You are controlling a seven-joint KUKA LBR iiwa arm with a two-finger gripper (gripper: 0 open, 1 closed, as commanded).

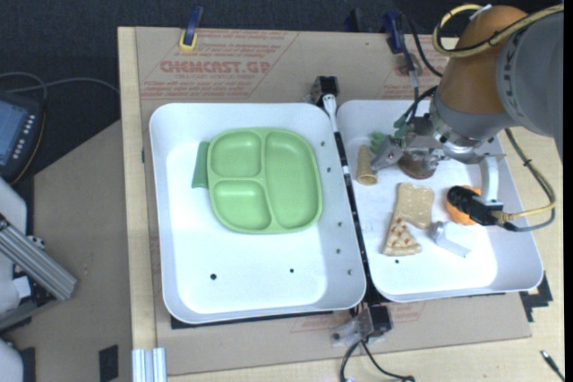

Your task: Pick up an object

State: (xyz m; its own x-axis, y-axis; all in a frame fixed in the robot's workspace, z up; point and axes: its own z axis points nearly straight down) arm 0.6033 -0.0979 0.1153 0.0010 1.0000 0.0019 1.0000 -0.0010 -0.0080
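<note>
End effector [405, 158] low over the far edge of the right shallow white bin [512, 268], nothing visibly gripped.

It hangs just above a small brown round object [419, 165], the likeliest target. Whether it is spread or pressed together cannot be told from this slant. A clean pick probably needs a straight descent centred on that piece, because a tan cylindrical roll [365, 164] and a small green scrap [378, 140] lie close on the side toward the left bin and could be nudged. A pale rectangular cracker [414, 201] and a toy pizza slice [401, 239] lie nearer the bin's middle. The left shallow white bin [179, 282] holds a light green three-compartment plate [265, 180]. The counter [143, 76] is tan board with red print, clamped at its far edge, and dark carpet lies beyond.
</note>
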